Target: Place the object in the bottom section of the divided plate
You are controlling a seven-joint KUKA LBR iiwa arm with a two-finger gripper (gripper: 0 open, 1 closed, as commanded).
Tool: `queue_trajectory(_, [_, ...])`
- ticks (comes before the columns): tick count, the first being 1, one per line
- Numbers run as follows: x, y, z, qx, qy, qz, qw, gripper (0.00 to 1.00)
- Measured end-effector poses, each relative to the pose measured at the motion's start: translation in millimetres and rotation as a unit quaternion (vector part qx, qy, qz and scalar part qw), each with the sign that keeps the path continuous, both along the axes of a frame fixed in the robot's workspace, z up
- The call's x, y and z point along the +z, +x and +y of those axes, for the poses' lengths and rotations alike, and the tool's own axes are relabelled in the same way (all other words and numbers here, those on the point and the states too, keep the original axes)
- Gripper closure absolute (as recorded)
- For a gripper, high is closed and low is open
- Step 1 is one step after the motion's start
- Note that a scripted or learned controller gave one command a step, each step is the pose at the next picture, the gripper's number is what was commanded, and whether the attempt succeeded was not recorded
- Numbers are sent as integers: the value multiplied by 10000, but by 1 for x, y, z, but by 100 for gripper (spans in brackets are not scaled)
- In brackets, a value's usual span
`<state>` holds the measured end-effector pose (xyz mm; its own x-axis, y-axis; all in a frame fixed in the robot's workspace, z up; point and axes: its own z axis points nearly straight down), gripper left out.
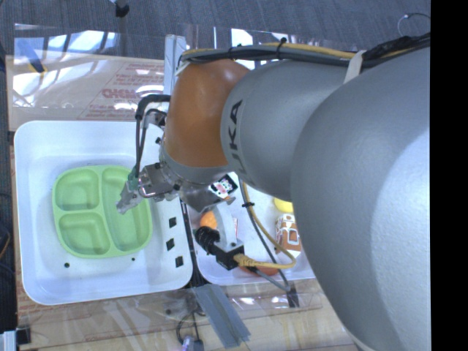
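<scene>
Tool (131, 194) hovers over green plate's (88, 214) right section in left bin (36, 196); its opening can't be told.

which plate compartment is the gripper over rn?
The long right-hand compartment of the green divided plate; the gripper hangs over its upper part, while both smaller left compartments lie uncovered.

The arm (292, 123) bears dark letters "KA"; red print on the far clear sheet (124, 86) is unreadable.
</scene>
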<state>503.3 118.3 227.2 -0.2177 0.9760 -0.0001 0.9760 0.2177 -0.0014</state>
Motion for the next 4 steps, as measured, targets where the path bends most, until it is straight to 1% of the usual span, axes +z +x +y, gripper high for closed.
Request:
queue_trajectory(1, [0,0,0,0,0,0,10000,0])
queue_trajectory(2, [39,19,-2,-396,-3,2,9992,0])
queue_trajectory(3, [26,-28,54,-433,-8,15,9991,0])
queue_trajectory(4, [26,-28,54,-436,-8,15,9990,0])
